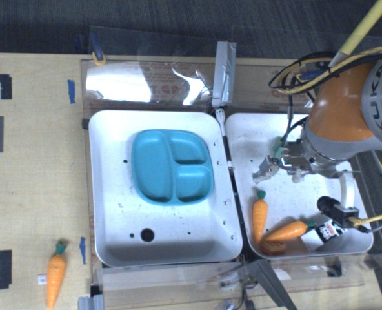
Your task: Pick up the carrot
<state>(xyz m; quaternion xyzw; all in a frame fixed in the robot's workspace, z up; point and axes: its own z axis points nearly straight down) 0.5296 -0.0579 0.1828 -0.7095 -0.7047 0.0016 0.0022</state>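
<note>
Carrots: two in right bin (346, 247), upright carrot (260, 217) & slanted carrot (286, 231); blue tray (173, 165) in left bin (107, 192); end effector (268, 168) state unclear.

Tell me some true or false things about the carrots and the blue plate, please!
1. Two carrots lie in the right bin. True: one upright carrot and one slanted carrot sit near its front left corner.
2. The blue plate is in the right bin. False: it sits in the left bin.
3. A third carrot lies on the bench outside the bins. True.
4. The gripper is holding a carrot. False: it hangs above the upright carrot with nothing between its fingers.
5. The blue plate has carrots on it. False: the plate has no carrots on it.
</note>
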